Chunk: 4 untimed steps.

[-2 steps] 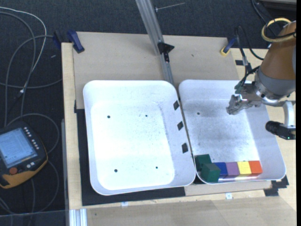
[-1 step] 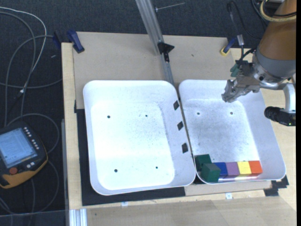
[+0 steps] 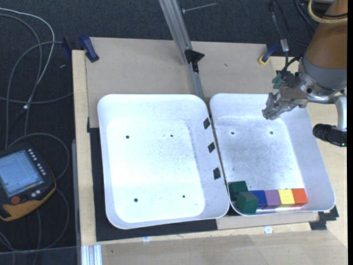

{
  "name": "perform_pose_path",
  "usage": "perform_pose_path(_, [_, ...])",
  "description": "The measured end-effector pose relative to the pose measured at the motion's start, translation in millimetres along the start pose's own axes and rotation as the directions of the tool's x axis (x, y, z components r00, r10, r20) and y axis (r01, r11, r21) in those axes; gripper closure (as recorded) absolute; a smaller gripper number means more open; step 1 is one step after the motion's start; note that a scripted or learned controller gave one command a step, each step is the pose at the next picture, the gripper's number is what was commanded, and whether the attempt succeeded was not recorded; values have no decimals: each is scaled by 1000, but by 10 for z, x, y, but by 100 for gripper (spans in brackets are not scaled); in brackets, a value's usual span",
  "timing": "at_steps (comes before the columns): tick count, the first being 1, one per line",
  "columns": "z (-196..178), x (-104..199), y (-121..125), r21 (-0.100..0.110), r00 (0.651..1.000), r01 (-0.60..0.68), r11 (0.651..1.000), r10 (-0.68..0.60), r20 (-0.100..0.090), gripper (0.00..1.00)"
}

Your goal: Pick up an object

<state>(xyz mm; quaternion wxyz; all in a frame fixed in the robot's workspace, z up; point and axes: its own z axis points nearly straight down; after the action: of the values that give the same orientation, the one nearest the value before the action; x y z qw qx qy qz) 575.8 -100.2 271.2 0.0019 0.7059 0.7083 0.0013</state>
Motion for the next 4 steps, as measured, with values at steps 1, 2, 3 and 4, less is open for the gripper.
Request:
perform_pose_path(1, [-160,-43,263,0,1000,0,1000,0,0,100])
perform_pose_path(2, [274,334,-507,14,1000,-2,1000,2,-5,100])
perform_pose_path(3, [139,315,-464,2,1000,-3,1000,3,-2,100])
perform_pose_path(4, [146,315,-465,3,1000,-3,1000,3,-2,0])
